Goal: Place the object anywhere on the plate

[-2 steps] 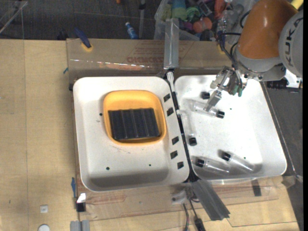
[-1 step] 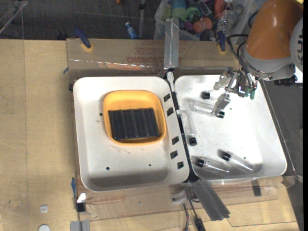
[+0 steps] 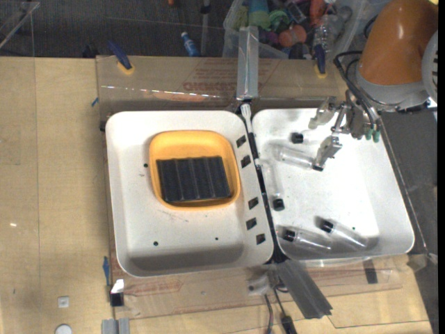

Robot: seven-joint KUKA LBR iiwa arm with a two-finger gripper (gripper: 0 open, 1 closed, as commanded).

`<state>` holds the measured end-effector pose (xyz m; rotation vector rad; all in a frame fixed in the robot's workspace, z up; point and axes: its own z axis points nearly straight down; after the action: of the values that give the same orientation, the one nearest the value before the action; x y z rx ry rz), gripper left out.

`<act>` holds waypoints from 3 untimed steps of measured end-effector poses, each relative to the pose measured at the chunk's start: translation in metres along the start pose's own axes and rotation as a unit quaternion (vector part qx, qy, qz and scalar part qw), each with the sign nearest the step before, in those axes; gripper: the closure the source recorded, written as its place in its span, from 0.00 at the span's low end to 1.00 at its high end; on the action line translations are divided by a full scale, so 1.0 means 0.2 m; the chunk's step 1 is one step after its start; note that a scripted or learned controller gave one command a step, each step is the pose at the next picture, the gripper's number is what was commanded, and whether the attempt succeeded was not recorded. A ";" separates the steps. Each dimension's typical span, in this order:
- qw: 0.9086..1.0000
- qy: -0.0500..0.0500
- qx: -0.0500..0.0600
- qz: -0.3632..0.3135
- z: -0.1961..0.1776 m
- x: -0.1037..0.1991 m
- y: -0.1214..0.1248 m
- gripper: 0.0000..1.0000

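Note:
A yellow-orange plate [image 3: 158, 152] sits in the left white bin [image 3: 132, 242]. A black ribbed rectangular object [image 3: 193, 178] lies flat on the plate, covering most of its middle. My gripper [image 3: 324, 133] hovers over the upper part of the right bin [image 3: 389, 207], far to the right of the plate. Its two silver fingers [image 3: 327, 149] stand apart, open, with nothing visibly between them. A clear tube [image 3: 295, 158] lies in the bin just left of the lower finger.
Several clear tubes with black caps are scattered in the right bin, two of them near its front edge [image 3: 348, 236] [image 3: 306, 241]. A divider with black clips [image 3: 252, 179] separates the bins. A box of colourful toys [image 3: 292, 5] stands behind the bench.

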<state>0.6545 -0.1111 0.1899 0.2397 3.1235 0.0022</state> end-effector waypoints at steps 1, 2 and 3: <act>1.000 -0.001 0.000 -0.004 -0.07 -0.06 -0.12 0.00; 0.994 -0.001 0.000 -0.107 -0.19 -0.06 -0.43 0.00; 0.979 -0.001 0.000 -0.206 -0.11 -0.15 -0.52 0.00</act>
<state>0.6686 -0.2193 0.2121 -0.4076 3.1040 -0.0019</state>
